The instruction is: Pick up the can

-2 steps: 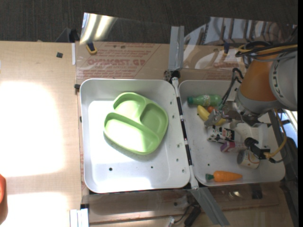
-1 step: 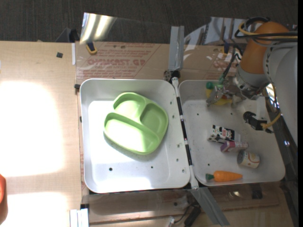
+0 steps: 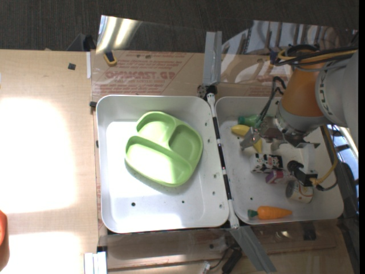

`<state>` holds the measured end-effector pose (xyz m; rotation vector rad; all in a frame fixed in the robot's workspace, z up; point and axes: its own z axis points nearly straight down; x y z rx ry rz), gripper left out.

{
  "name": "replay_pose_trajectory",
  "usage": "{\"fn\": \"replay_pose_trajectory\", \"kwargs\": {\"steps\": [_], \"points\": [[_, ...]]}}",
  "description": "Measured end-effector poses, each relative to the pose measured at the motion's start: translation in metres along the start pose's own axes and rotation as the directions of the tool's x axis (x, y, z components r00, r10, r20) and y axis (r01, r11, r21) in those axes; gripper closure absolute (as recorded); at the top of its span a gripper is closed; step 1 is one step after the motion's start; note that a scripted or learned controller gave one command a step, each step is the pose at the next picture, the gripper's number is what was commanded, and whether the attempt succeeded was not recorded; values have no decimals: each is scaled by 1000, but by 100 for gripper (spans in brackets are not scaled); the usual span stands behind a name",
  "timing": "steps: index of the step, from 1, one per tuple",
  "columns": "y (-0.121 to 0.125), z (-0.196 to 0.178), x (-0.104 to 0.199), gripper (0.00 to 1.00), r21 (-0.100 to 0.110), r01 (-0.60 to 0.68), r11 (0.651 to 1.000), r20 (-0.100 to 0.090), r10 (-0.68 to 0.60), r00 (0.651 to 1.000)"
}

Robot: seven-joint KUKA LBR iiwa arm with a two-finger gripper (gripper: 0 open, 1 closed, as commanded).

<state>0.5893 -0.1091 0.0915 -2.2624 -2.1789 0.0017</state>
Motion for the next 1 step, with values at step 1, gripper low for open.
{"fn": "replay_pose_trajectory", "kwargs": {"steps": [1], "points": [[62,7,12,0,26,-4,1000,0,4,1000]]}}
